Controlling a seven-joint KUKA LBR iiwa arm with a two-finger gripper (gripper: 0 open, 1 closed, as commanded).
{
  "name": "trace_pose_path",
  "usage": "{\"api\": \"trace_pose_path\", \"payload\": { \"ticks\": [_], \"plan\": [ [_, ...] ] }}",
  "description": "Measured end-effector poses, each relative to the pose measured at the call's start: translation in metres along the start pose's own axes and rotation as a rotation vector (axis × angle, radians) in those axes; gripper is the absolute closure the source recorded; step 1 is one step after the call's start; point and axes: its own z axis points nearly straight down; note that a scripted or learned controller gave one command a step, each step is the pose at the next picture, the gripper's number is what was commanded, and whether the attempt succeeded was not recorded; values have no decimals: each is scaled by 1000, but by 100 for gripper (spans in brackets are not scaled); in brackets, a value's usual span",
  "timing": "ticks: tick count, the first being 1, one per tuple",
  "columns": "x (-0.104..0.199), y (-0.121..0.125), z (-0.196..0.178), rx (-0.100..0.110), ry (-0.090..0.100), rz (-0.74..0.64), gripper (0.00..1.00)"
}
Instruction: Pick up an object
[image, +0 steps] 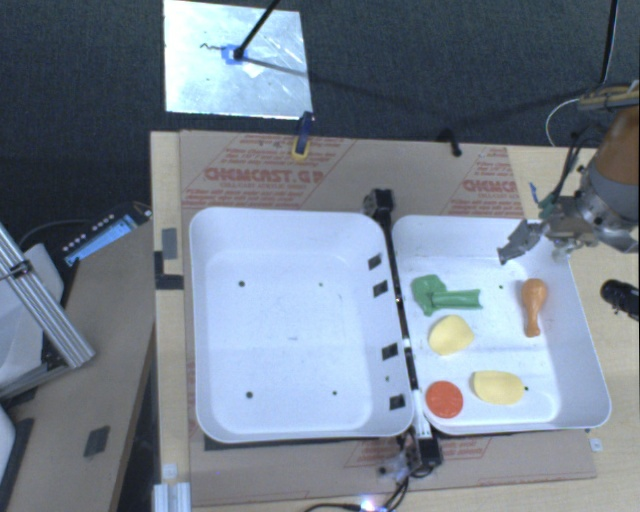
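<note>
From the overhead camera I count five toys in the right bin (585, 345): one green piece (443, 295), one orange drumstick (533, 302), two yellow lumps (450, 335) (497, 387) and one red disc (445, 399). All look like light, stiff, slick plastic. The tool (535, 240) hangs just above the drumstick, its fingers apart with nothing between them. I judge the drumstick's narrow shaft the best grip.

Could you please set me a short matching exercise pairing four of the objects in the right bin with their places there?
Things:
1. green piece
2. orange drumstick-shaped toy
3. red round piece
4. pale yellow oval

Places:
A. near the bin's front left corner
B. nearest the gripper, toward the right wall
C. front of the bin, right of the red one
D. by the divider, toward the back

Pairs: 1-D, 2-B, 3-A, 4-C
</note>
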Motion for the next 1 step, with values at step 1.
{"api": "trace_pose_path", "payload": {
  "ticks": [1],
  "plan": [
    [17, -118, 52, 14, 5, 5, 0]
  ]
}}
